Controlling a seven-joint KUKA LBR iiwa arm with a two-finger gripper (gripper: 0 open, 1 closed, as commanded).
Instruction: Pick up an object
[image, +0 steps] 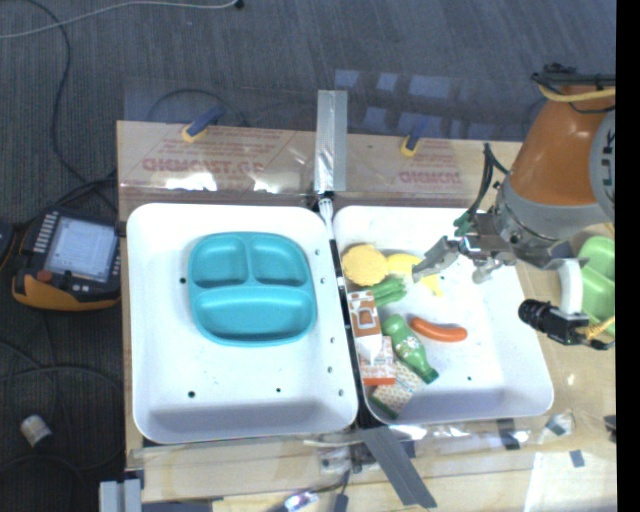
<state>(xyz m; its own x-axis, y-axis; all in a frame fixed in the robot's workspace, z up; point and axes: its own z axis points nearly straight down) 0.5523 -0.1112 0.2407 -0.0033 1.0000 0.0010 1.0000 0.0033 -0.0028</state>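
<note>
A grey-and-orange robot arm (560, 150) reached in from the right over the right-hand of two shallow white bins on the counter (215, 155), its gripper (440, 262) poised low above a heap of toy food. Whether the gripper was wide or narrow could not be told from where one stood; nothing was visibly between its fingers.

The clutter lay crowded against the right bin's (510, 385) left wall, likely where loose pieces had slid together. A round yellow piece (364, 264) sat at the back beside a smaller yellow item (404, 264), with the gripper just beside the latter. A green bottle (410, 348) lay on its side, long axis running diagonally from upper left to lower right, its cap end apparently toward the near wall. An orange sausage-shaped piece (438, 329) lay nearly crosswise just right of it, slightly apart and so probably the easiest pick. Small printed cartons (370, 345) rested along the dividing wall.

The left bin (160, 390) held a turquoise divided plate (252, 287), flat and centred, well apart from the action.
</note>
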